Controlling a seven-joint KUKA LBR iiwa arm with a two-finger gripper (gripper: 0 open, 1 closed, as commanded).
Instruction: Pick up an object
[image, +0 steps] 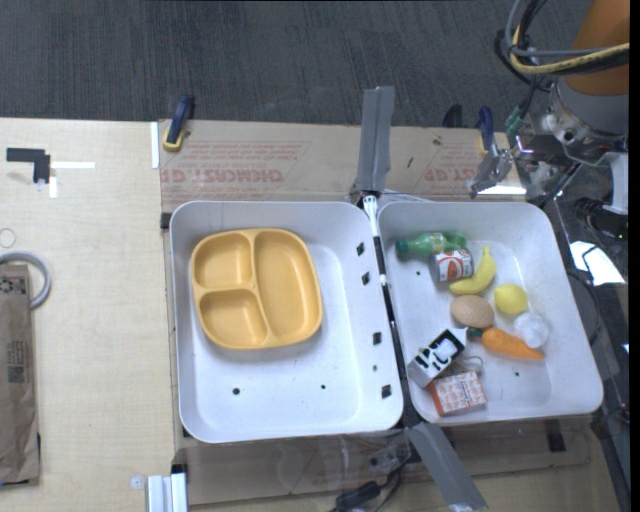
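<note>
The right bin holds several small items: a green bottle, a red and white can, a banana, a lemon, a brown potato, a carrot, a black and white box and a red carton. My gripper hangs over the far right corner of this bin, above and behind the items. It is open with nothing between its fingers. The orange-banded wrist rises above it.
The left bin carries a yellow divided plate. A grey divider post stands between the bins at the back. Blue clamps grip the cardboard backing. A white crumpled object lies by the carrot.
</note>
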